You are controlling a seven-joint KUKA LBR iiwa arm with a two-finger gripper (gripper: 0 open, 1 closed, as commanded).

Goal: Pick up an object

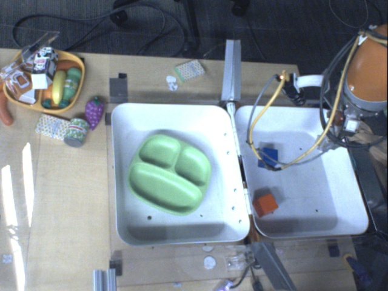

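Two bins: a left bin [121, 162] and a right bin [339, 223] are seen side by side on the worktop [66, 211], touching along a central divider.
Task objects: an orange block [265, 204] lies near the front left corner of the right bin; a blue block [268, 156] lies behind it, near the left wall, the two apart.
Left bin content: a green sectioned tray [170, 173] is set at the middle, tilted slightly in plan.
Arm: the arm [367, 77] is seen at the upper right, above the right bin's far right corner, well apart from both blocks.
Pincer: its state cannot be told, since its tips are not made out.
Step in hand: judged as the approach; no object is seen lifted.
Next move: a target must be chosen, the arm carried left over it, then lowered squarely.
Obstruction: a yellow hose [260, 111] and dark cables loop over the right bin, the loop's low end passing just beside the blue block; snagging is judged possible there. The orange block lies close to the bin wall, which may crowd one side.
Surroundings: a yellow bowl [74, 99] of toy food, a purple grape bunch [94, 111] and a small can [76, 132] rest on the worktop, well left of the bins.
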